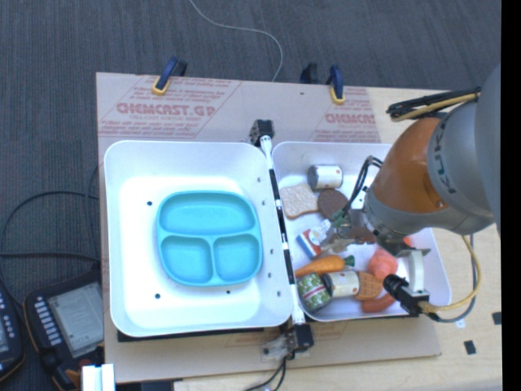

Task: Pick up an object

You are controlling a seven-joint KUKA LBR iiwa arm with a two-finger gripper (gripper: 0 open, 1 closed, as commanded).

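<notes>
While my claw (335,233) hangs low in the right bin (435,279), I cannot tell how wide it stands or whether it holds anything; toy carrot (320,265) just beside it, crowded neighbours risk a missed grab.

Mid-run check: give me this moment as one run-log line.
arm: over right bin | gripper: low among toy food, near carrot | grasp: not seen | left bin: blue divided tray

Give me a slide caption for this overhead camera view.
Arm reaching over toy-food bin, beside bin holding blue tray.
</notes>
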